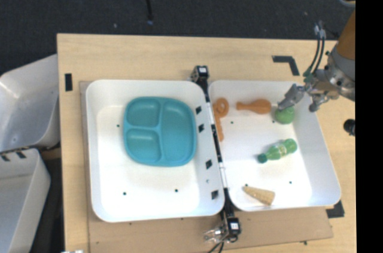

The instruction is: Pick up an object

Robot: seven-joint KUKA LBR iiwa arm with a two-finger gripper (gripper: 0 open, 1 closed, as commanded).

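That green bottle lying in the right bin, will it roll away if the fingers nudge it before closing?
Probably. The green bottle lies on its side on the smooth floor of the right bin, so a sideways nudge would likely roll it. It looks like a small plastic toy, probably light, so even a slight touch may shift it. Its rounded body may slip between fingers.

Grey arm (344, 63) entering from the right, wrist angled down and leftward; gripper (304, 97) with its two fingers (291, 96) spread apart, one to each side of an open gap
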